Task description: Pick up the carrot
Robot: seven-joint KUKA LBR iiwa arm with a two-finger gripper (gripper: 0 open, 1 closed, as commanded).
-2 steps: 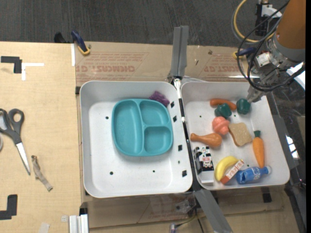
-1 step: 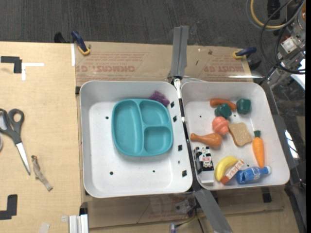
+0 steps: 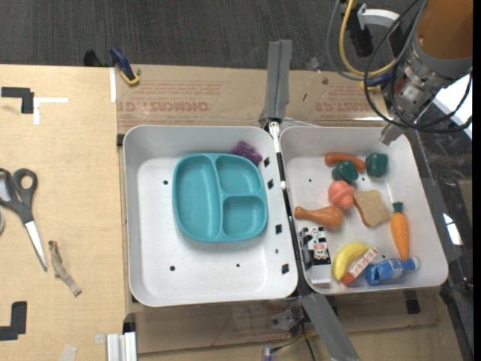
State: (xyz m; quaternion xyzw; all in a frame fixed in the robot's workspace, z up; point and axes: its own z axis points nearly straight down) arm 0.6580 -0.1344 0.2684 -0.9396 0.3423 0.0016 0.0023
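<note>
**A robotics test bench, not a kitchen**

You are looking at a lab or workshop setup. The two white bins [image 3: 135,224] sit on flattened cardboard [image 3: 188,100] laid over a plywood bench top [image 3: 60,201], with black tape marks [image 3: 18,96] stuck to the wood. Loose scissors [image 3: 22,201] lie on the bench, far to the left of the arm [image 3: 443,28]. A blue clamp [image 3: 124,65] grips the cardboard's back edge. Bundled yellow and black cables [image 3: 349,28] loop off the arm, hanging just left of its wrist. The food in the bin below the wrist is toy plastic: a banana [image 3: 347,259], a bread slice [image 3: 371,207], a drumstick [image 3: 322,215]. The floor behind is dark carpet [image 3: 188,13].
</note>
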